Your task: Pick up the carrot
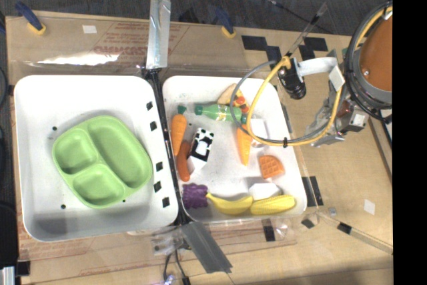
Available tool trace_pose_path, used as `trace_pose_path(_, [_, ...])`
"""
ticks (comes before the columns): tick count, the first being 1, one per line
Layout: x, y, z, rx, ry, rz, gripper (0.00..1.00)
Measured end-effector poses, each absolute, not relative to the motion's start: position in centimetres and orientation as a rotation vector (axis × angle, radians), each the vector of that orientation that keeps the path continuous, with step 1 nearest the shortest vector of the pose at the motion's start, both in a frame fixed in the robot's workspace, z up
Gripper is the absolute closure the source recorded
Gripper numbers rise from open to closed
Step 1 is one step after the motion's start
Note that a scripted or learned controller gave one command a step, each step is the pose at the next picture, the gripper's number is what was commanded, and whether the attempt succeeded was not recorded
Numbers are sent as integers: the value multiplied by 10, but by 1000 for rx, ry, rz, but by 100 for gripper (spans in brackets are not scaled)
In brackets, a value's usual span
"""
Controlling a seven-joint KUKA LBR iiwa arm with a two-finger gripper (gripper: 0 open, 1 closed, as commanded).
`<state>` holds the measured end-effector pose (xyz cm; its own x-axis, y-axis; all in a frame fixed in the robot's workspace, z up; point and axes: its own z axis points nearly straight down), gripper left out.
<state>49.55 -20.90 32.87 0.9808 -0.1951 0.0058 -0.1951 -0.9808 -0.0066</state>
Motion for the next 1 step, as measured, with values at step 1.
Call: trace_pose_path(1, [489, -209, 339, -3119, 308, -11, 100])
